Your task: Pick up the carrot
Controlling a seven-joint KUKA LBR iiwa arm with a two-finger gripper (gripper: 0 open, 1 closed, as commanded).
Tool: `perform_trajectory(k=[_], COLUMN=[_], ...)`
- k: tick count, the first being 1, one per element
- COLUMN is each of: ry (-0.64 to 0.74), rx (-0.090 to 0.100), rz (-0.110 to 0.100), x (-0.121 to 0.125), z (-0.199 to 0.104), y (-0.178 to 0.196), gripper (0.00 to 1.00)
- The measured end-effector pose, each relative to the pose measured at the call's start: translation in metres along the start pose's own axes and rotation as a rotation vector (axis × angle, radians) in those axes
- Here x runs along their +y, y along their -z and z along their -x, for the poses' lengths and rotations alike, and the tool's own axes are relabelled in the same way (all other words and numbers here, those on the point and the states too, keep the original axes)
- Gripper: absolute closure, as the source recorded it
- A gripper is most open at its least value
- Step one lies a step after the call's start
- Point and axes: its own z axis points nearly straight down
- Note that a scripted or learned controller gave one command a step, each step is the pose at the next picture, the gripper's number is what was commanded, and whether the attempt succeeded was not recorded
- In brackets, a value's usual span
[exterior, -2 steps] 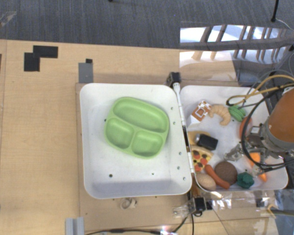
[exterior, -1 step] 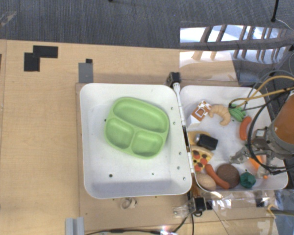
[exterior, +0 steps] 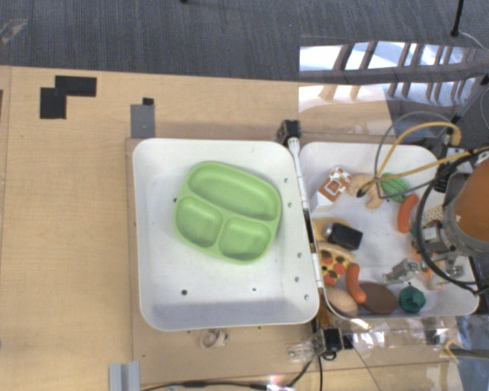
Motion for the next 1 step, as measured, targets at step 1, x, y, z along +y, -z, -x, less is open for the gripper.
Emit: perform_trajectory(k=[1], ry=[-0.003], rx=[0.001], rz=[-0.014], x=[-0.0048], z=[0.0004], y=[0.0133], gripper=[1.0])
